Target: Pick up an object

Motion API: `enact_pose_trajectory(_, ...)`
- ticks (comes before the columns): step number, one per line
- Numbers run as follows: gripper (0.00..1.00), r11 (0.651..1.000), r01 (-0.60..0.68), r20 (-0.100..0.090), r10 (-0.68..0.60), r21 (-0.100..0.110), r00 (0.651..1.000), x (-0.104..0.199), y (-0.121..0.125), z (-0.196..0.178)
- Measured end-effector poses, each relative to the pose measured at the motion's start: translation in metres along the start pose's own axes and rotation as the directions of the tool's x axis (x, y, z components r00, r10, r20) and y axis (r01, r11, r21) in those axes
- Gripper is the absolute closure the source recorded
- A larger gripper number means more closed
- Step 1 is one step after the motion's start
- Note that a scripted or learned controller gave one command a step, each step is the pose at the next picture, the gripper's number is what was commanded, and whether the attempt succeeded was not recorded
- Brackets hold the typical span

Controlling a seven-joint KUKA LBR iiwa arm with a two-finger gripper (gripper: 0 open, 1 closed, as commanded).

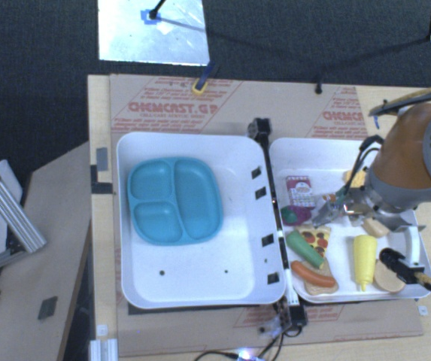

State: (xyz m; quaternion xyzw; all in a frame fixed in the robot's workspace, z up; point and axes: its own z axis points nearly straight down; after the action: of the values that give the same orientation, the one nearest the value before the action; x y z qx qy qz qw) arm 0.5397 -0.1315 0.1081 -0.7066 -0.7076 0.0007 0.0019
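A divided tray [174, 200] lies in the left bin [136, 277]; toy foods [314, 258] fill the right bin [305, 153].

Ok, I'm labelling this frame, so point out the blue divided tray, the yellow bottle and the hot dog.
blue divided tray [174, 200], camera view, on the ridge between its compartments.
yellow bottle [364, 257], camera view, on the middle of its body.
hot dog [314, 275], camera view, on the middle of the sausage.

You've got 2 white bins on the bench: left bin [147, 277] and right bin [309, 153], side by side, sitting on a printed cardboard sheet [174, 104]. A shiny silver sheet [151, 21] lies beyond on dark carpet [34, 43].
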Motion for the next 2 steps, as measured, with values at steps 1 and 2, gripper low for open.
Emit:
enact_pose_trajectory(1,0.0,1.0,0.0,0.0,0.0,-0.01,1.0,0.0,0.003,0.02)
enact_pose_trajectory(2,1.0,1.0,-0.001,0.004,0.001,-0.022,1.0,0.0,0.006,0.008)
